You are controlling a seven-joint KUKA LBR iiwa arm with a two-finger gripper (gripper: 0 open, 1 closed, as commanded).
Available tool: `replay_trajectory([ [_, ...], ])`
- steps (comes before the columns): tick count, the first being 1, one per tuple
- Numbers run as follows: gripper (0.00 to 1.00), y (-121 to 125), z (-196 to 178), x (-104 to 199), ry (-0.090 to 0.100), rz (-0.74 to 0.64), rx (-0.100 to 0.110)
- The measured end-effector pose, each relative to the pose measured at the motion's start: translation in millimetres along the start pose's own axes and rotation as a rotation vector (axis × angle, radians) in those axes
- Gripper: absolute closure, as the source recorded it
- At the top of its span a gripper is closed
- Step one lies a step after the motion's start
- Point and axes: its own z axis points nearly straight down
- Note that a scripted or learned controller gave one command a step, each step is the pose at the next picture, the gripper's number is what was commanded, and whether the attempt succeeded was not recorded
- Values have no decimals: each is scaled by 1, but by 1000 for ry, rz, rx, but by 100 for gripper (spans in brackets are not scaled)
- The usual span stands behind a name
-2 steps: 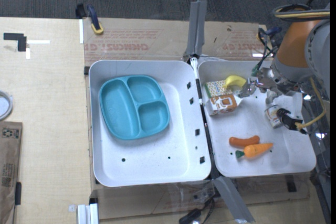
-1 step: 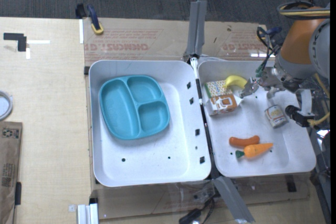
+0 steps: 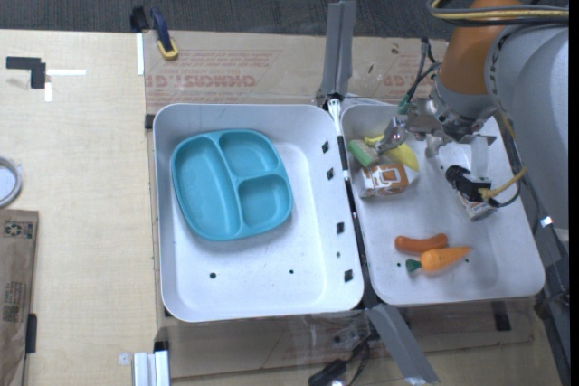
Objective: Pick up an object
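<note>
Two shallow white bins stand side by side on the wooden worktop [image 3: 72,194]. The left bin [image 3: 244,285] holds one blue plastic plate [image 3: 232,183] with three compartments, smooth and rounded. The right bin [image 3: 488,280] holds several toy foods: one orange carrot [image 3: 443,258] with a green tip, one reddish sausage [image 3: 421,242] just beside it, one yellow banana [image 3: 404,156], one green piece [image 3: 362,152] and one small packet [image 3: 385,180] with a brown label, these three close together near the divider. The grey arm [image 3: 534,86] with the orange band hangs over the back of the right bin. The tool [image 3: 396,133] is above the banana; whether it is spread or pressed together cannot be told.
</note>
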Motion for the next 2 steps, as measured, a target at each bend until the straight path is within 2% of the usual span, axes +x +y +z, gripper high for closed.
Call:
replay_trajectory([
  [1,0,-23,-27,7,1,23,2],
  [2,0,-1,0,9,0,69,1],
])
